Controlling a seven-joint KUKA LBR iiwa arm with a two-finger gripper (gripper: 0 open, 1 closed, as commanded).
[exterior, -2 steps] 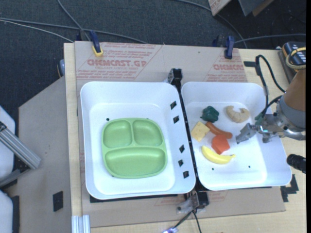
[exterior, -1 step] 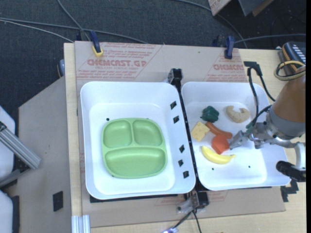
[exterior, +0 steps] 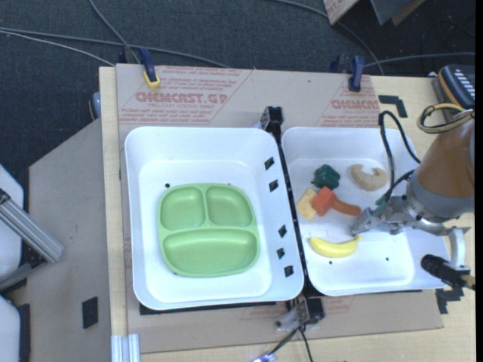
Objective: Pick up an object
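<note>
The right bin (exterior: pixel 392 274) holds several toy foods. A yellow banana (exterior: pixel 333 246) lies near the bin's middle front. An orange carrot (exterior: pixel 333 203) lies above it, beside a yellow block (exterior: pixel 306 204). A dark green piece (exterior: pixel 327 176) and a tan curved piece (exterior: pixel 367 177) sit farther back. My gripper (exterior: pixel 362 224) reaches in from the right, low over the bin floor. Its tip is just right of the carrot's thin end and just above the banana's right end. Nothing visibly sits in it.
The left bin (exterior: pixel 143 202) bears a green divided plate (exterior: pixel 209 228). A black divider with clips (exterior: pixel 283 194) runs between the bins. Black cable (exterior: pixel 386 138) loops over the right bin's back. Clamps (exterior: pixel 149 72) hold the board's far edge.
</note>
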